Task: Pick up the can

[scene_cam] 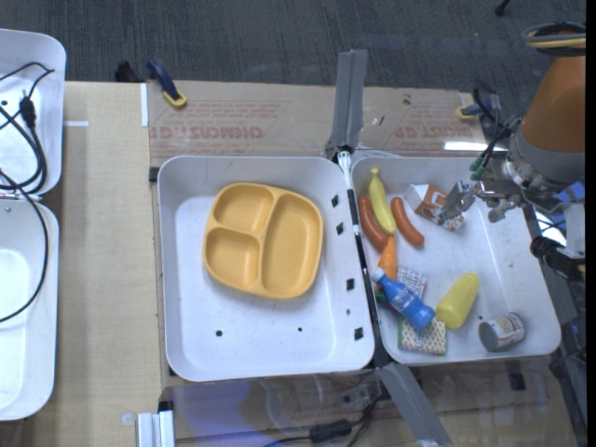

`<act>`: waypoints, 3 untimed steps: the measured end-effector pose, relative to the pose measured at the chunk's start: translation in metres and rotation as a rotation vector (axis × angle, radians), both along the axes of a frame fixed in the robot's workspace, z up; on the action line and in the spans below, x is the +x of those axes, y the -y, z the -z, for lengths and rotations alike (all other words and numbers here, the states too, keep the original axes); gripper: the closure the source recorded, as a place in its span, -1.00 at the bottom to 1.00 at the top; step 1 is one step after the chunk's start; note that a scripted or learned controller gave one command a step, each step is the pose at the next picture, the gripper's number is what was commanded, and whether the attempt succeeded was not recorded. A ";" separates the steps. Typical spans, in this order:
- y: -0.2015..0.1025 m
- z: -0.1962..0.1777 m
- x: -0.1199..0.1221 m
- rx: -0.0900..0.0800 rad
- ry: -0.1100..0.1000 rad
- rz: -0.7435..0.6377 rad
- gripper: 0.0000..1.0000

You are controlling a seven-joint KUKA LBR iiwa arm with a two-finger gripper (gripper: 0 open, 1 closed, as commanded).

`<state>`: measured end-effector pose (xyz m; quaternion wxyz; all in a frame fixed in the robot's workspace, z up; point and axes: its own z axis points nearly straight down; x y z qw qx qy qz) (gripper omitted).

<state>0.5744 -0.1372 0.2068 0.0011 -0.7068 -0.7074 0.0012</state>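
The can (503, 331) lies on its side in the near right corner of the right bin (521, 250). It is silver with a printed label, and its round end faces left. My gripper (455, 208) hangs over the far middle of that bin, just right of a small orange and white carton (428, 202). It is well back and to the left of the can, and nothing shows in its grasp. The grey arm with its orange band (559, 101) reaches in from the right.
The right bin also holds a banana (377, 194), two sausages (407, 222), a carrot (387, 257), a blue bottle (408, 301), a yellow bottle (458, 299) close to the can, and a sponge (424, 336). A yellow divided plate (264, 240) lies in the left bin (186, 324).
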 end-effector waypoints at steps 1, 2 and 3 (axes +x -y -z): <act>0.014 0.100 0.042 -0.001 0.003 -0.015 -1.00; 0.015 0.091 0.042 -0.002 0.004 -0.013 1.00; 0.015 0.091 0.042 -0.002 0.004 -0.013 -1.00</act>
